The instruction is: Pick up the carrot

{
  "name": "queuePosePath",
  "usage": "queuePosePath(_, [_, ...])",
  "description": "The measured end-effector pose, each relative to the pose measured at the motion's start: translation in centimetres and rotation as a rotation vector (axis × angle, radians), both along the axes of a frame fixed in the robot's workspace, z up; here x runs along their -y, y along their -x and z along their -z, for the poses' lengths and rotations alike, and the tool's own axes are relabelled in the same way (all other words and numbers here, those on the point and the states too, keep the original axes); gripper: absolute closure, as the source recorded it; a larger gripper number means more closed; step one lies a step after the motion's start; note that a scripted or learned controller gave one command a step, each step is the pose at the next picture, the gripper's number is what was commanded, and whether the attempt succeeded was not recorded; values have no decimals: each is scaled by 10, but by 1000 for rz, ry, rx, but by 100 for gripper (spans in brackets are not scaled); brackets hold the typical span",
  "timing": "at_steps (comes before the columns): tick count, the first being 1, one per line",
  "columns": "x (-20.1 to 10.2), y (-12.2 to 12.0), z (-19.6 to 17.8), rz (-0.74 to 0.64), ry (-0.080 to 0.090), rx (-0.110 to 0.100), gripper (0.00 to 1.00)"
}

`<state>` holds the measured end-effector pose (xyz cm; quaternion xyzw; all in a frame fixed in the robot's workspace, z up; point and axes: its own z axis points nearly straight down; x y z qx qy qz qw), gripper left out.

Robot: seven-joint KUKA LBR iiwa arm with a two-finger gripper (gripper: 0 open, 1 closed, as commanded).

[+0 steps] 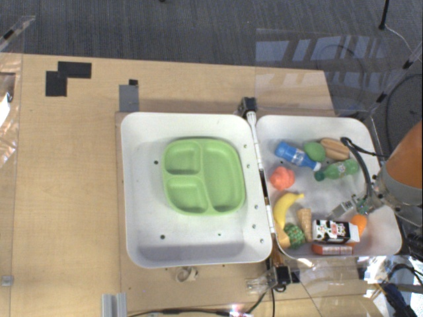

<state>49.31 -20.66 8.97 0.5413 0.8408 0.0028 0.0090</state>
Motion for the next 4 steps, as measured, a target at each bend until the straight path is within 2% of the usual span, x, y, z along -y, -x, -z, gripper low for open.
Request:
queuePosePath(1, [0, 1, 0, 130, -3, -4, 0])
queuePosePath(2, [0, 1, 0, 146, -3, -3, 0])
queuePosePath(3, [0, 0, 0, -31, 0, 0, 0])
queuePosePath(4, [-1, 1, 1, 187, -5, -4, 0])
